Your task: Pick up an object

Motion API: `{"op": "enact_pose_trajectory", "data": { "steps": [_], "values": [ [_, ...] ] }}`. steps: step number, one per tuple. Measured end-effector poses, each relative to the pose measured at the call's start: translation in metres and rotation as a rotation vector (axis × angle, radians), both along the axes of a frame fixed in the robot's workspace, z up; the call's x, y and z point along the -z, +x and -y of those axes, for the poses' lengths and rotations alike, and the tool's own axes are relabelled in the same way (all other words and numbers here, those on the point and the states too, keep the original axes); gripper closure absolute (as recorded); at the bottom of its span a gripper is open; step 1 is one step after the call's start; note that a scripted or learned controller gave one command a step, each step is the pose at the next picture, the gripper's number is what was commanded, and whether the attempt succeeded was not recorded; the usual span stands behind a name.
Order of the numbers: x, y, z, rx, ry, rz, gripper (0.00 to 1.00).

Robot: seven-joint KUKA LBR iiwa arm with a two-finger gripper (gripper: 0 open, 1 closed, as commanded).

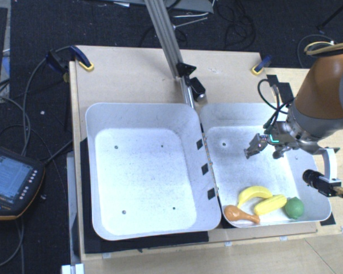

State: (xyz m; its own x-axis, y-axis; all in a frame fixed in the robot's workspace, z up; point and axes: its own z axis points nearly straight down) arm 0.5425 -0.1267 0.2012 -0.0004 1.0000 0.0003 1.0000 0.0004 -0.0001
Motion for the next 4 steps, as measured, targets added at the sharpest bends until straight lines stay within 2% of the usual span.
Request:
{"op": "enact_pose_trajectory", "data": {
  "steps": [1,3,4],
  "values": [
    [0.0,0.0,0.0,0.0,0.0,0.0,0.0],
    [0.103,-0.01,-0.006,0.0,0.0,-0.005,0.0],
    [0.091,-0.009,-0.006,0.0,0.0,0.0,1.0]
  ]
}}
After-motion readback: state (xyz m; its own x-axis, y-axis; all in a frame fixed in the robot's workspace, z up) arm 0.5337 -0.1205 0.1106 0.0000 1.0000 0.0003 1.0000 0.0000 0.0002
